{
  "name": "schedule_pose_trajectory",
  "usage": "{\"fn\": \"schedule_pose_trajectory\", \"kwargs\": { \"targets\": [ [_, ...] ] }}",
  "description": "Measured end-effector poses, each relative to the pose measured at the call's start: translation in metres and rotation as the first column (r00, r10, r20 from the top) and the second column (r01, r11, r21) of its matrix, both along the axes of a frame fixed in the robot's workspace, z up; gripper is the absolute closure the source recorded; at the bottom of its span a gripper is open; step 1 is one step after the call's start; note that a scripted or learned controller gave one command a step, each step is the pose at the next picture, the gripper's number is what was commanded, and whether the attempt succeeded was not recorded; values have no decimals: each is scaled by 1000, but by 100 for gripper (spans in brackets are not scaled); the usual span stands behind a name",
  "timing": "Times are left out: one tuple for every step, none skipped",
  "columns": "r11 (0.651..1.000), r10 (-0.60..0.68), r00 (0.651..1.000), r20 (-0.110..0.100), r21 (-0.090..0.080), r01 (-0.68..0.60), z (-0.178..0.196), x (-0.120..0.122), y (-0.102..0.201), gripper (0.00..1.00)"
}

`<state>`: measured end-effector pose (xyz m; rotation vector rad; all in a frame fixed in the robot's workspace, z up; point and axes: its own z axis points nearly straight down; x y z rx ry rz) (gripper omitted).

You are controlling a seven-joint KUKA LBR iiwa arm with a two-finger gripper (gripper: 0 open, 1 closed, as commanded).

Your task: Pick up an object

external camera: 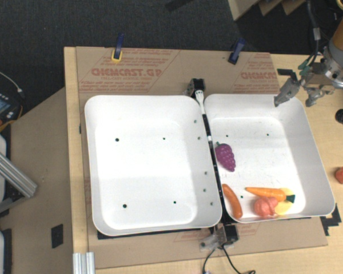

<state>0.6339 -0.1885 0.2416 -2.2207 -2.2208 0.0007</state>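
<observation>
My gripper (298,95) hangs over the far right corner of the right bin (263,124), open, with nothing between its two grey fingers. In that bin a purple bunch of grapes (225,156) lies near the left wall. A red-orange sausage-shaped piece (232,201) lies at the front left. An orange carrot (266,192) lies near the front, with a pink round fruit (264,208) and a small yellow piece (282,208) just in front of it. All of these sit well forward and left of the gripper.
The left bin (148,158) sits beside the right one, a black divider strip (207,136) between them. Both rest on a cardboard sheet (160,67) held by blue clamps (118,53). A small red object (342,175) lies on the bench right of the bins.
</observation>
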Motion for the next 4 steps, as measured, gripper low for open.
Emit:
{"fn": "schedule_pose_trajectory", "kwargs": {
  "targets": [
    [1000, 8, 1000, 17, -3, -8, 110, 36, 57, 0],
    [1000, 7, 1000, 20, -2, -7, 233, 34, 104, 0],
    [1000, 4, 1000, 11, -2, -4, 278, 33, 137, 0],
    [1000, 6, 1000, 8, 0, -6, 295, 33, 191, 0]
  ]
}}
